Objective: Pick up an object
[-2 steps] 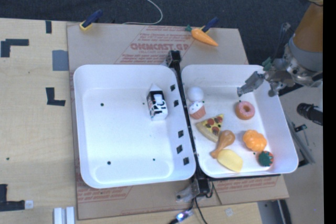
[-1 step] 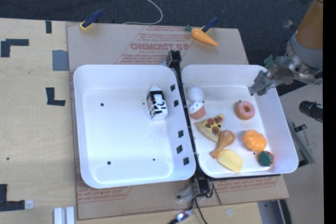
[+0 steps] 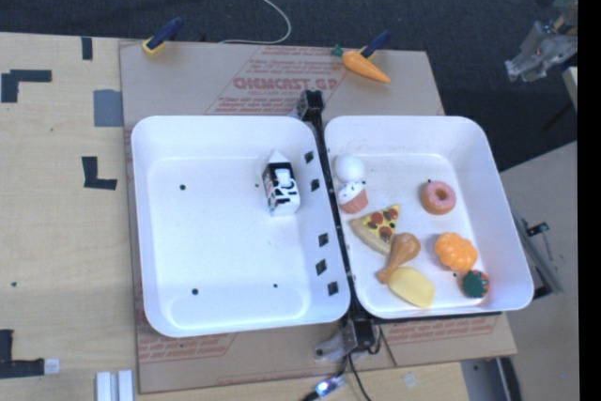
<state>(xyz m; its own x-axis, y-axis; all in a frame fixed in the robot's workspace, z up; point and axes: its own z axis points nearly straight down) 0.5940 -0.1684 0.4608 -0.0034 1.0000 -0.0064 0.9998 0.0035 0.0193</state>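
Observation:
In the left bin (image 3: 169, 296), a small black-and-white milk carton (image 3: 281, 187) stands near the divider. The right bin (image 3: 488, 164) holds several toy foods: a white cupcake (image 3: 352, 185), a pizza slice (image 3: 377, 228), a pink donut (image 3: 438, 197), a drumstick (image 3: 399, 255), an orange pumpkin (image 3: 455, 251), a yellow piece (image 3: 411, 286) and a red-and-green piece (image 3: 474, 284). My gripper (image 3: 538, 53) hangs at the far upper right, well outside both bins and away from every object.
An orange toy carrot (image 3: 364, 66) lies on the cardboard sheet (image 3: 263, 84) behind the bins. Two clamps (image 3: 161, 35) (image 3: 376, 42) grip the sheet's back edge. A thin cable (image 3: 268, 0) runs down from the top. The wooden bench extends to the left.

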